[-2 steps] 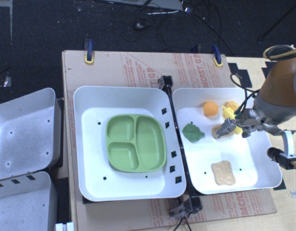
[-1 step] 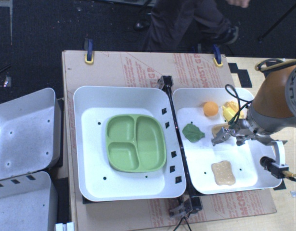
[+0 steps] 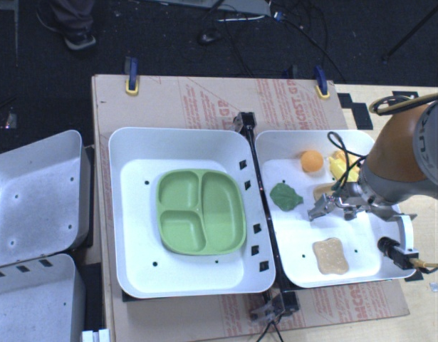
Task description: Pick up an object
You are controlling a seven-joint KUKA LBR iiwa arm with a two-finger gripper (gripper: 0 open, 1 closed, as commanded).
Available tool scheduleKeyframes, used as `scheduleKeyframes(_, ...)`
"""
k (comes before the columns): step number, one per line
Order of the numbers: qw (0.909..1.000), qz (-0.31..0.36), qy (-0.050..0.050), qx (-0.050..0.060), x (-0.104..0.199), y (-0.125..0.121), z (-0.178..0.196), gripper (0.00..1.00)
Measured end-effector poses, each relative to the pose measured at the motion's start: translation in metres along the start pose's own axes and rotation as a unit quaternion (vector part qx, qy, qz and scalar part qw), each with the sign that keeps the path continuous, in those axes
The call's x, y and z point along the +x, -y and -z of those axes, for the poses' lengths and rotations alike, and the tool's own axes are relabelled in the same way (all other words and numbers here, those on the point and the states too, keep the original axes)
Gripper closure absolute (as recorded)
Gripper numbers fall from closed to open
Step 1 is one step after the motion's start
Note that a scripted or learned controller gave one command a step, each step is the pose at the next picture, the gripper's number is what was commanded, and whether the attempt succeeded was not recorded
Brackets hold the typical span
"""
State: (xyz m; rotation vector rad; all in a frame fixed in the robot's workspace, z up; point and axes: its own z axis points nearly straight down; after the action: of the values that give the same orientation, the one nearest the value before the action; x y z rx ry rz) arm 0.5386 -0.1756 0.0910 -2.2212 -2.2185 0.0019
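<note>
The left bin (image 3: pixel 133 155) holds a green three-compartment tray (image 3: pixel 201 212) lying flat at its middle, its long axis running roughly twelve to six o'clock, while the right bin (image 3: pixel 290 144) carries a dark green leaf-shaped piece (image 3: pixel 285 196) near its nine o'clock edge, a tan bread-like slab (image 3: pixel 330 255) toward six, an orange ball (image 3: pixel 312 162) toward twelve and a yellow item (image 3: pixel 337 166) just at the ball's three o'clock. The grey arm (image 3: pixel 407 152) leans in from three o'clock over the right bin, orange band uppermost, and its gripper (image 3: pixel 324 209) points toward nine o'clock, low between the leaf piece and the bread slab. Whether it is clenched or released I cannot tell.
</note>
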Motion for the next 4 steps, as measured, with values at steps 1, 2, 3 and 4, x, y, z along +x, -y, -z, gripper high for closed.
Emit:
scheduleKeyframes(1, 1.0, 0.0, 0.0, -0.001, 0.0, -0.001, 0.011, 1.0)
scheduleKeyframes(2, 1.0, 0.001, 0.001, -0.003, -0.004, -0.002, 0.054, 1.0)
scheduleKeyframes(3, 1.0, 0.002, 0.001, -0.004, -0.005, -0.013, 0.109, 1.0)
scheduleKeyframes(4, 1.0, 0.002, 0.002, -0.004, -0.005, -0.014, 0.154, 1.0)
